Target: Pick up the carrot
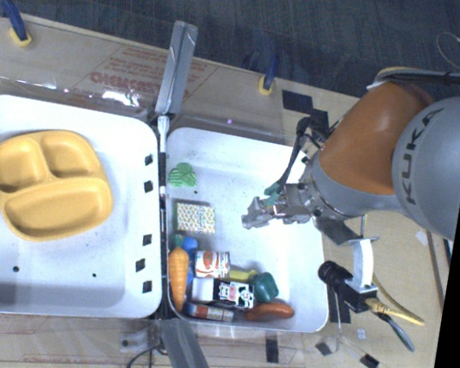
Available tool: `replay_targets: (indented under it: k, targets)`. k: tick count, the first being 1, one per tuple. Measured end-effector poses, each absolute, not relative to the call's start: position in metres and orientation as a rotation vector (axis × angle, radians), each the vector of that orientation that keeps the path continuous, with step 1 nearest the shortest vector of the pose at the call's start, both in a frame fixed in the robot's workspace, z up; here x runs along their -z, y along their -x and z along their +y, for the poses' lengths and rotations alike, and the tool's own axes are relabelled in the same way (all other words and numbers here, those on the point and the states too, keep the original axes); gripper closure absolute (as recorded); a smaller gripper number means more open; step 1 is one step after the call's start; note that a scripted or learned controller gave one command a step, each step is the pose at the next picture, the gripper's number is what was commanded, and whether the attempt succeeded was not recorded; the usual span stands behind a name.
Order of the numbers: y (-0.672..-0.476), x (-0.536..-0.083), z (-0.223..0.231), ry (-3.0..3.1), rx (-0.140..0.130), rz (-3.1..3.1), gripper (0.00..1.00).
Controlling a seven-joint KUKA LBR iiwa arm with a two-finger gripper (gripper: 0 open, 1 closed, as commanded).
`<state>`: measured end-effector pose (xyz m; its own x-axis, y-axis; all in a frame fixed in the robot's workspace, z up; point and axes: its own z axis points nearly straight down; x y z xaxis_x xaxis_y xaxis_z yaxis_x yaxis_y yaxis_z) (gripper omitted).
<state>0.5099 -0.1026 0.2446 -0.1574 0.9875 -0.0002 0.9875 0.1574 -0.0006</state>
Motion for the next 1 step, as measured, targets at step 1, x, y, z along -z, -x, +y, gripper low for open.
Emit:
replay_targets:
  k: [1]
  targets:
    - [-0.5277,-0.3171,-0.0661,1.712,0.001,-2.636,1.0]
